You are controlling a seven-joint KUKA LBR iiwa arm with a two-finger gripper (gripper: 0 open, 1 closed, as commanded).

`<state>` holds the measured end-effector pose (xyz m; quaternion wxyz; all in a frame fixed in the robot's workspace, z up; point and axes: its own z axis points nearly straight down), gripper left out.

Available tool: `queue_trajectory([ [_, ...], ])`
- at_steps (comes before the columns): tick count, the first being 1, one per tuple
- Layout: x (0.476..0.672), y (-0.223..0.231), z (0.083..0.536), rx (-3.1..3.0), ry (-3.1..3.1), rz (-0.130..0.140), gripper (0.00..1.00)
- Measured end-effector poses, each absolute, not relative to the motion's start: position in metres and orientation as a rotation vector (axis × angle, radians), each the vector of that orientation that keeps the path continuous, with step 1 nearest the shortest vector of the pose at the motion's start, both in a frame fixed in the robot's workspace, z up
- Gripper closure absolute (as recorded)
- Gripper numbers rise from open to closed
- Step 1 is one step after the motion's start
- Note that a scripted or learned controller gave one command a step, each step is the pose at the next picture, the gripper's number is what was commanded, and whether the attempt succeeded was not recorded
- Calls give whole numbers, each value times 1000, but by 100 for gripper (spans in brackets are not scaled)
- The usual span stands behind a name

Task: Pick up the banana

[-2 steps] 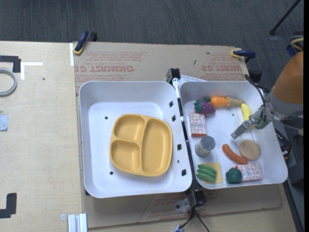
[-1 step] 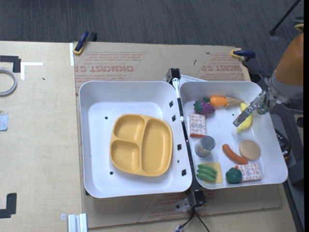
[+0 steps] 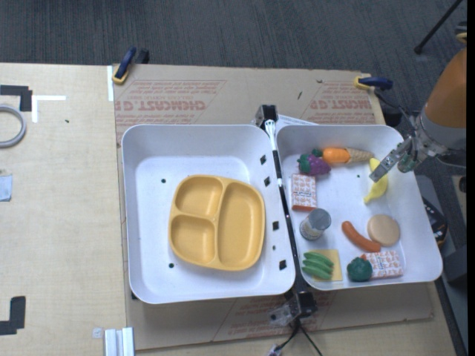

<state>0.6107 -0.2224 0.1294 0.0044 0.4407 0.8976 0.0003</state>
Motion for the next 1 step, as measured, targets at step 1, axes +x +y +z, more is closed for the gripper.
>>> queue_trajectory([
  [1, 617, -172, 186, 1308, 2853, 0, 100],
])
